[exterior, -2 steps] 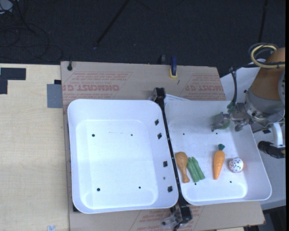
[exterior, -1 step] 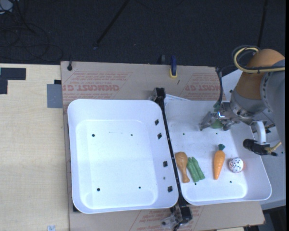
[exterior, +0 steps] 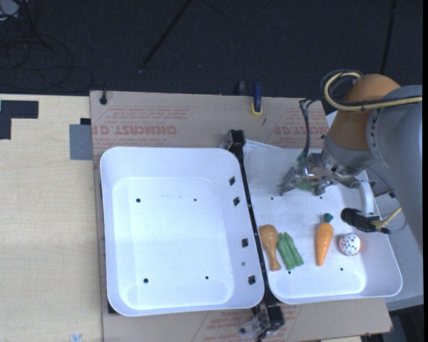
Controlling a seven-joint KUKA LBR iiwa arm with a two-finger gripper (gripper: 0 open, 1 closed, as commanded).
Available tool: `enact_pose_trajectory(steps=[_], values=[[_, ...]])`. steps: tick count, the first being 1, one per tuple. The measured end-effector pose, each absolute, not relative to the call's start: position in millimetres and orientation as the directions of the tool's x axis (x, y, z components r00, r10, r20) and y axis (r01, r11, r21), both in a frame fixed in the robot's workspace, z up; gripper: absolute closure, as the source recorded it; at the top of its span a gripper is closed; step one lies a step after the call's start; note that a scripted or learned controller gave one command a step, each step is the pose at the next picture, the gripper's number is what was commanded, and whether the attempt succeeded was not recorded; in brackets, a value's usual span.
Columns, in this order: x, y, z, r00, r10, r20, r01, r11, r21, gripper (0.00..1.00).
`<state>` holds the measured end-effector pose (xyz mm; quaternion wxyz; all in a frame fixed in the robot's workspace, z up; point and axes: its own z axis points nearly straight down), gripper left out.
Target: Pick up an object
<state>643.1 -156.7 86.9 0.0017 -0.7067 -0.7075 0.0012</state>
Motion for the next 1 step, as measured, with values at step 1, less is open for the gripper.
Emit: enact_pose_trajectory(steps=[1], values=[[491.2, -188.7, 100.0, 0.009, 1.0, 0.003, 1.0, -0.009, -0.013, 0.0]])
